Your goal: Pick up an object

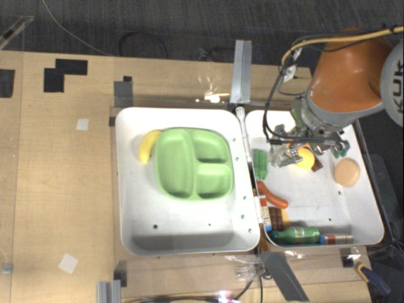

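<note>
My gripper (302,151) hangs over the back part of the right bin (363,223), below the arm's orange band. Directly under it lies a small yellow object (307,160) with a dark brown piece beside it. I cannot tell whether the yellow object is touched or held. A tan egg-shaped object (346,172) sits to the gripper's right. A green block (260,161) lies at its left near the bin's wall. A red-orange sausage shape (273,196) rests lower down, and a green bottle (297,235) lies along the front wall.
The left bin (136,226) holds a green divided tray (192,163) with a yellow banana (148,146) at its left edge. A metal divider (240,74) stands between the bins at the back. Cables trail from the arm above the right bin.
</note>
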Robot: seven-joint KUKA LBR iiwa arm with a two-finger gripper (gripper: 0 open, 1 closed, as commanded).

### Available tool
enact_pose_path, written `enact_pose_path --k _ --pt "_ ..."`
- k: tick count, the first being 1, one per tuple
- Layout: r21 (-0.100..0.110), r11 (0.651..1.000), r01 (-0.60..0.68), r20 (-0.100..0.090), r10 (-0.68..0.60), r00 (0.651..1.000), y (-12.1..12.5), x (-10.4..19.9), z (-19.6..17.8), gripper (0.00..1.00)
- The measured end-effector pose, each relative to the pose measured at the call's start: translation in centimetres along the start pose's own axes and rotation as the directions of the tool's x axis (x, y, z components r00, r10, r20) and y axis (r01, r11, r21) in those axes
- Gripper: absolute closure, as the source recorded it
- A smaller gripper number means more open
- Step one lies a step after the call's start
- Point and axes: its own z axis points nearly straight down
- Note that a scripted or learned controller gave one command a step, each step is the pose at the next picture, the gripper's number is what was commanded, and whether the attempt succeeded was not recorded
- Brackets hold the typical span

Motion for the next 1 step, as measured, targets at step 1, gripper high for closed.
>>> enact_pose_path --k 1 --pt "0.0 0.994 0.108 0.002 -0.108 0.994 2.5 -6.11 -1.13 1.0"
